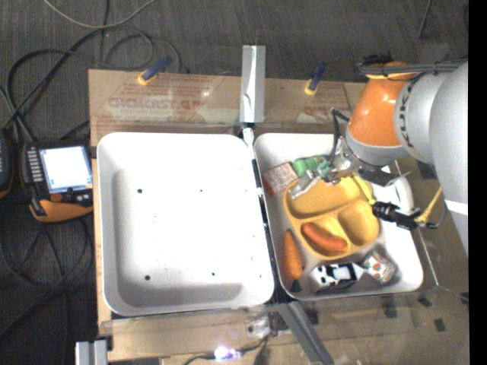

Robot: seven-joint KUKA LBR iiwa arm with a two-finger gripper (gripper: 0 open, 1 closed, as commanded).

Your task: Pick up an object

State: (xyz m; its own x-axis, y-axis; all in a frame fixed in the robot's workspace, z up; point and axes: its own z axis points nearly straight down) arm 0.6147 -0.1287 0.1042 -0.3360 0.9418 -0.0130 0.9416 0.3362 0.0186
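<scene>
Camera view: carrot (292, 256) long axis runs near-far, upright.

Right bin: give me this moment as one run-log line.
hand: low over right bin's far end | yellow divided tray: under it | hot dog: in tray | carrot: beside tray

No text is legible. The red printing on the cardboard sheet (156, 105) is too faint. The handheld screen (65, 167) is washed out.

One fixed camera is looking down at a slant from above the bench (183, 97), taking in both white bins (106, 204), with the arm (426, 120) reaching in from the right.
</scene>
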